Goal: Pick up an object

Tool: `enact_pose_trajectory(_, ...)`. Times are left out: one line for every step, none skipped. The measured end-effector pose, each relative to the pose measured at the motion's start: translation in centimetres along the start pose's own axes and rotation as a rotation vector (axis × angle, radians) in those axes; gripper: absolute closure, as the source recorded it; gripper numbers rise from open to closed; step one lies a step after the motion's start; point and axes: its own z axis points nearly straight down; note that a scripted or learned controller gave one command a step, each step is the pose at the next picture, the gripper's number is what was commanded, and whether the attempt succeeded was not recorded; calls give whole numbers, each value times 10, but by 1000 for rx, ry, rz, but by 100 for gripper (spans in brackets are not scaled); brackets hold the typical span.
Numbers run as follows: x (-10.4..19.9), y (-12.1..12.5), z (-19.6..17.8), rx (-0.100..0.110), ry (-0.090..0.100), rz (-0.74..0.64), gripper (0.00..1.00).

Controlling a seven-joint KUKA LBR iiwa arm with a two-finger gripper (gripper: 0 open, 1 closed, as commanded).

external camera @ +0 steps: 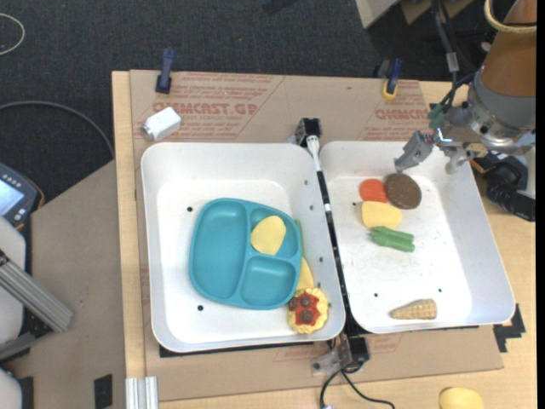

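Note:
My gripper (434, 157) hangs over the far edge of the right bin (477, 254), open, with nothing between its fingers (413, 153). Just below it, a brown round disc (404, 191) lies beside a red-orange piece (372, 189). In front of those are a yellow piece (381, 216) and a green pod (392, 239). A waffle cone (414, 310) sits near the right bin's front edge. In the left bin (170, 186), a blue divided plate (238, 258) holds a yellow piece (269, 234). A red and yellow toy (307, 308) lies at that bin's front right corner.
A white block (162, 123) lies on the cardboard behind the left bin. Blue clamps (164, 59) (392, 79) grip the board's far edge. A black clip (308, 129) joins the bins at the back. A yellow object (460, 397) lies off the board at front right.

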Motion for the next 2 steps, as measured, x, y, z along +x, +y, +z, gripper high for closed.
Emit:
enact_pose_trajectory(53, -36, 37, 8, 3, -4, 0)
enact_pose_trajectory(20, -78, 110, 11, 1, 6, 0)
